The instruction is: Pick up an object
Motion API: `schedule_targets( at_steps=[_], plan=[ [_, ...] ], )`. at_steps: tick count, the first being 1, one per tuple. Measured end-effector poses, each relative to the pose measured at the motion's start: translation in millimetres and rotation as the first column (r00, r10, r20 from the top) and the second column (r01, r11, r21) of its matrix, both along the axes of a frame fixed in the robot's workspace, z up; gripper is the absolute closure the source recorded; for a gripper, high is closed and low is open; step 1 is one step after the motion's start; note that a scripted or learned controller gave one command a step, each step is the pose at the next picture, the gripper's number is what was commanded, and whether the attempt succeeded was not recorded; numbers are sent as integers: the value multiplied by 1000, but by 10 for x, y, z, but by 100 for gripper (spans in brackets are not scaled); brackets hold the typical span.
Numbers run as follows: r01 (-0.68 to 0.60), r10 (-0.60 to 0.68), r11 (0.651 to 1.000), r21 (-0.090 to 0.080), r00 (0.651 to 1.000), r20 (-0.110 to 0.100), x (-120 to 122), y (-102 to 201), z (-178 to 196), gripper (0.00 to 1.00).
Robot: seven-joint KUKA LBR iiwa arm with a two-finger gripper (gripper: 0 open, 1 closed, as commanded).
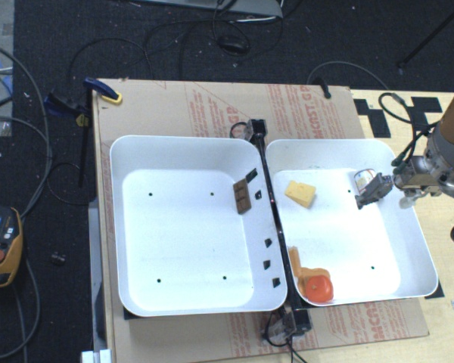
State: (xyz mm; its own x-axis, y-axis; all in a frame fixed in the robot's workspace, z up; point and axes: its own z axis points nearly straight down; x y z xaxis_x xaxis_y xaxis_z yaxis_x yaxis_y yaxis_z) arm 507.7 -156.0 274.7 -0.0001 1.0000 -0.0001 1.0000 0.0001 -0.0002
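The claw (372,190) hangs over the right bin's (408,225) far-right part, nothing visible betw. its fingers, and I can't tell if they're wide or narrow; just beside it on its left sits a small silvery object (363,177), poss. touching but too blurred to say. Nearest clear target is the yellow block (301,193), to the claw's left at approx. the same depth, long axis slanting a little, w/ bare white floor all round it. The orange-red toy (313,280) lies further off, near-left of the claw, tucked in the bin's corner against the wall, so less room there; a brown piece (243,196) is beyond in the left bin (136,157).
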Motion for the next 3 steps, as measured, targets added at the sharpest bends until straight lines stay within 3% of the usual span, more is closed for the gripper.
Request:
schedule_targets(
  at_steps=[1, 2, 3],
  plan=[
    [-1, 1, 1000, 0, 1000, 2, 170, 10, 231, 0],
    [-1, 1, 1000, -1, 1000, 5, 174, 59, 777, 0],
    [1, -1, 1000, 0, 1000, -5, 396, -199, 94, 0]
  ],
)
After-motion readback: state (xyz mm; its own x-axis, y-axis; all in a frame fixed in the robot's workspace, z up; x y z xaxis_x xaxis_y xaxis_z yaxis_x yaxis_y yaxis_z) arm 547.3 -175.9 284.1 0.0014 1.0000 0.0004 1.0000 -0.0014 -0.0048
